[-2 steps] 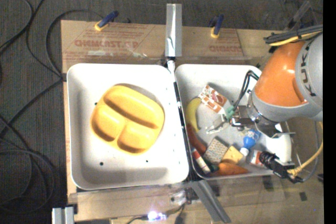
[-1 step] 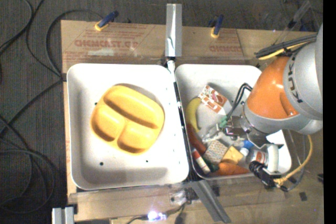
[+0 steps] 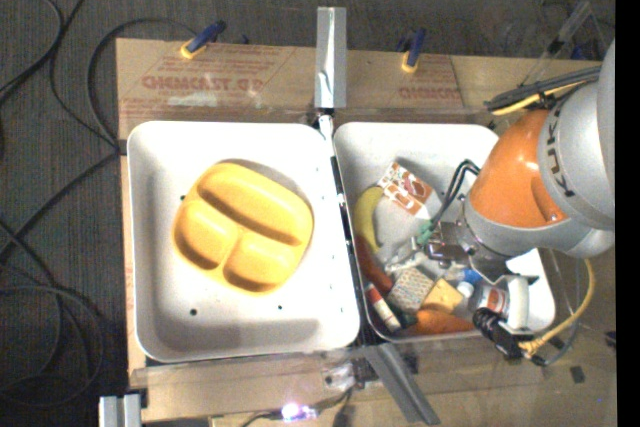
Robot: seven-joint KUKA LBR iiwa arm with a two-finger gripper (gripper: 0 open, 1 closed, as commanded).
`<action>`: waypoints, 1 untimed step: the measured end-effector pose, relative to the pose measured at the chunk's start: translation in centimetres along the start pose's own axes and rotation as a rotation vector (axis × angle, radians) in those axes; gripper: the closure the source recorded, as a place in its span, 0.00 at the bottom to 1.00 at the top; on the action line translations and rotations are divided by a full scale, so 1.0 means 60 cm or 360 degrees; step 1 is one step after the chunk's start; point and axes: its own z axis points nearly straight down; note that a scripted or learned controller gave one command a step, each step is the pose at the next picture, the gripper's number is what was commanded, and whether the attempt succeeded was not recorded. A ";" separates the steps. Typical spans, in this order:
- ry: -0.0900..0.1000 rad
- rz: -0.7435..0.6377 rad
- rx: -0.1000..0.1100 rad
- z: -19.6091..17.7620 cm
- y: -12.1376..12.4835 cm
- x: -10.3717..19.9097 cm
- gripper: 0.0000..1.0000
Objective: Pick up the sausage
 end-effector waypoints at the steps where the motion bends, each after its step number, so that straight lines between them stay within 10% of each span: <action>1: -0.0011 -0.0261 -0.0018 0.050 0.004 0.006 0.00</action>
